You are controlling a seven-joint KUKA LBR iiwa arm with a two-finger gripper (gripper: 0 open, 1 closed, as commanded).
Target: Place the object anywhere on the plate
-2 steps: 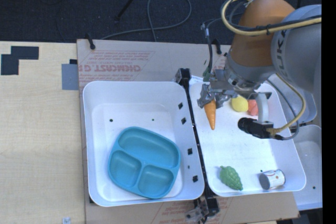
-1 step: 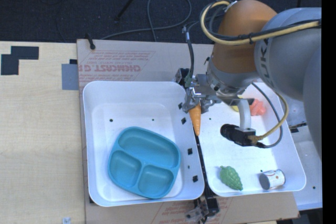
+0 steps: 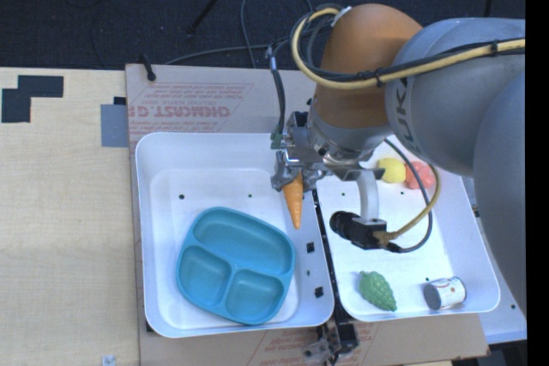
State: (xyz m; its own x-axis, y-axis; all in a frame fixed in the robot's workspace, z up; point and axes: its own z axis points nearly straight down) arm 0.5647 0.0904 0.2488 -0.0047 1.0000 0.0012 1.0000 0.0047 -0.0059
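Observation:
An orange carrot (image 3: 294,201) hangs point down between the fingers of my gripper (image 3: 293,177), which is shut on its top. It hangs over the right part of the left bin, just above the upper right corner of the blue divided plate (image 3: 234,265). The plate lies in the left bin's lower half with nothing on it.
The right bin (image 3: 480,270) holds a green leafy toy (image 3: 377,290), a small white can (image 3: 444,293), a yellow fruit (image 3: 392,171) and a pink piece (image 3: 419,176). A black cable fitting (image 3: 356,229) hangs from the arm. The left bin's wall (image 3: 142,219) borders the wooden bench.

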